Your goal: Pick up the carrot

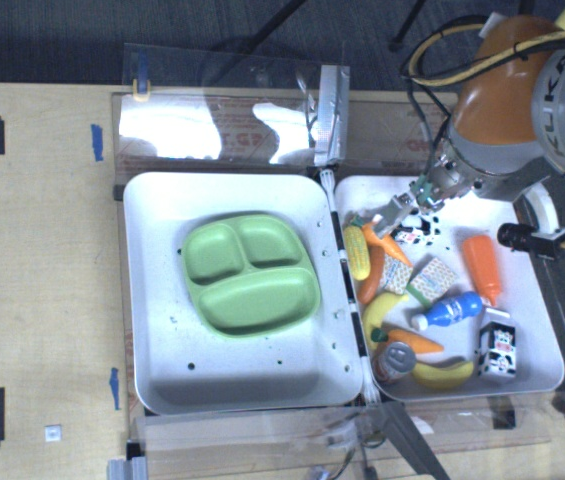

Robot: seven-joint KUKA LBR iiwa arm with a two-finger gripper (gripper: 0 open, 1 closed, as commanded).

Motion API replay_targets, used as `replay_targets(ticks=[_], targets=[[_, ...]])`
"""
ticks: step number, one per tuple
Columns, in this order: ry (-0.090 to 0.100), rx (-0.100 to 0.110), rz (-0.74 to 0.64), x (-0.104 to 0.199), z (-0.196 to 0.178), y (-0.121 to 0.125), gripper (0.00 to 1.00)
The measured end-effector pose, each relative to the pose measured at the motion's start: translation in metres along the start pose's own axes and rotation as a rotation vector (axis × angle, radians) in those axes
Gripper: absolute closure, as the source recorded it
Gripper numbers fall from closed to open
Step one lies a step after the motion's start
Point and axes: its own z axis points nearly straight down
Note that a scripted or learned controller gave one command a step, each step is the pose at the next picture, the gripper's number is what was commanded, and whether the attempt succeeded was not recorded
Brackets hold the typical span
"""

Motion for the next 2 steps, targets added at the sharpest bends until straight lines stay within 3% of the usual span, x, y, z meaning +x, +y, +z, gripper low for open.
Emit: replay_targets(ticks=[1,2], targets=[[-0.003,-0.004,0.005,-0.0022,-0.0108,0.0001,1.0],[-0.003,-0.004,0.004,-0.0022,-0.0107,0.0,0.0]])
